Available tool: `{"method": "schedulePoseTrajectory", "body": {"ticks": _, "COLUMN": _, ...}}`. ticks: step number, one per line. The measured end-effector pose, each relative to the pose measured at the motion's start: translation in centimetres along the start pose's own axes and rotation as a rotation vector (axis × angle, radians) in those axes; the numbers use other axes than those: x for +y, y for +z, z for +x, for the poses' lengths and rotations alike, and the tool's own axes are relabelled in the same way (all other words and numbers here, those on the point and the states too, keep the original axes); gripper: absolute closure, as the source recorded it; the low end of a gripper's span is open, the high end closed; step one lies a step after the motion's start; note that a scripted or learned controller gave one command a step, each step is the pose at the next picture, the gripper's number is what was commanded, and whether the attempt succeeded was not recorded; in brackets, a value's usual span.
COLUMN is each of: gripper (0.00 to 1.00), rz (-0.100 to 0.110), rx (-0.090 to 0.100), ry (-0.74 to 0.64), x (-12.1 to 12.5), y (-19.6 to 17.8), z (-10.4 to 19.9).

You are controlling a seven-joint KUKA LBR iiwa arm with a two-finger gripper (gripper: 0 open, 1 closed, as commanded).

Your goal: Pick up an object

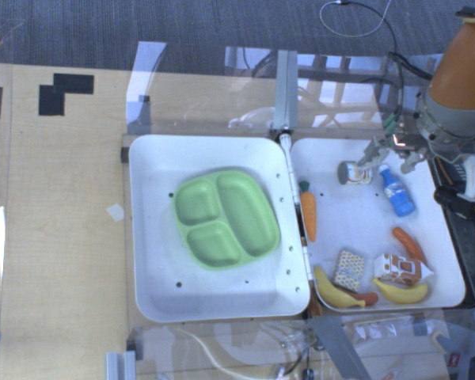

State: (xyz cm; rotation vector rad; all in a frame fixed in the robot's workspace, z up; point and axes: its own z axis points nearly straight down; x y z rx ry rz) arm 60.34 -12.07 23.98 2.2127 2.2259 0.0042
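Note:
My gripper (pixel 390 159) hangs over the back of the right bin (pixel 451 248), with its fingers (pixel 370 155) spread open and nothing between them. Just below it lies a blue bottle (pixel 398 195), white cap pointing toward the gripper. A small grey can (pixel 350 172) lies to the left of the fingers. Along the bin's left wall is an orange carrot (pixel 308 214). Nearer the front are a red-orange sausage-shaped piece (pixel 409 244), a small carton (pixel 398 268), a patterned packet (pixel 349 269) and two bananas (pixel 338 294).
The left bin (pixel 146 212) holds a green divided plate (pixel 226 218). A metal divider (pixel 285 93) stands behind the seam between the bins. Cables run behind the right bin. The arm's orange band (pixel 463 54) looms at the right.

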Motion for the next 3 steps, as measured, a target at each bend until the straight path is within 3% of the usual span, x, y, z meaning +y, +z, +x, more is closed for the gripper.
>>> {"method": "schedulePoseTrajectory", "body": {"ticks": 1, "gripper": 0.0, "rz": -0.006, "rx": -0.002, "ry": -0.09, "x": 2.5, "y": 15.2, "z": -2.9}}
{"method": "schedulePoseTrajectory", "body": {"ticks": 2, "gripper": 1.0, "rz": -0.013, "rx": 0.0, "ry": -0.091, "x": 2.7, "y": 13.8, "z": -2.7}}
{"method": "schedulePoseTrajectory", "body": {"ticks": 3, "gripper": 1.0, "rz": -0.003, "rx": -0.001, "ry": 0.293, "x": -3.9, "y": 1.7, "z": -4.0}}
